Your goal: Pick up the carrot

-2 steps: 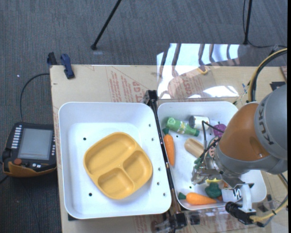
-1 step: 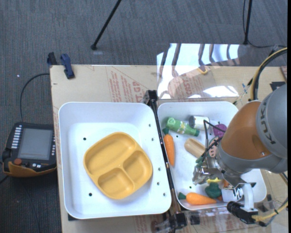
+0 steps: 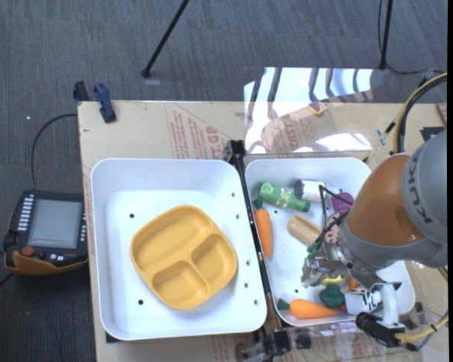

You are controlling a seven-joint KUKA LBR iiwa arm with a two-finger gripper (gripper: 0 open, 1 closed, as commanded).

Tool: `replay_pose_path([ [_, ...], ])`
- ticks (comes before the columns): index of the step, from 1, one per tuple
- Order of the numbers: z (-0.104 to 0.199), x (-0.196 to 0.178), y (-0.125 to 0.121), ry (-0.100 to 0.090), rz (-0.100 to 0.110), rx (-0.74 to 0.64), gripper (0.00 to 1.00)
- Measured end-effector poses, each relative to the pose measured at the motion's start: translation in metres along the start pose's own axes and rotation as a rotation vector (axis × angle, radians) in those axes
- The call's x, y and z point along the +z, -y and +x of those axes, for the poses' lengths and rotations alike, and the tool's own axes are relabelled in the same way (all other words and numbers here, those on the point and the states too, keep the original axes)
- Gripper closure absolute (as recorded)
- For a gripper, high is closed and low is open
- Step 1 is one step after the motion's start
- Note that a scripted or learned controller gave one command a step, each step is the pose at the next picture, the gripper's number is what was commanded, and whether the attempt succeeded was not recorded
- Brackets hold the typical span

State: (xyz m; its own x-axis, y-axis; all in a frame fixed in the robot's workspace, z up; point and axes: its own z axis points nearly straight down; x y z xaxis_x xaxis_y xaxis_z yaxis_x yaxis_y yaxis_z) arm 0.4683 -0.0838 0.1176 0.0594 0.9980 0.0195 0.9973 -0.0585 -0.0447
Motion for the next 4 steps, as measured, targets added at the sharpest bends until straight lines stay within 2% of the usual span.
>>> replay_pose_path([
  [4, -0.001, -0.031, 0.005, -0.016, 0.034, 0.000, 1.00],
])
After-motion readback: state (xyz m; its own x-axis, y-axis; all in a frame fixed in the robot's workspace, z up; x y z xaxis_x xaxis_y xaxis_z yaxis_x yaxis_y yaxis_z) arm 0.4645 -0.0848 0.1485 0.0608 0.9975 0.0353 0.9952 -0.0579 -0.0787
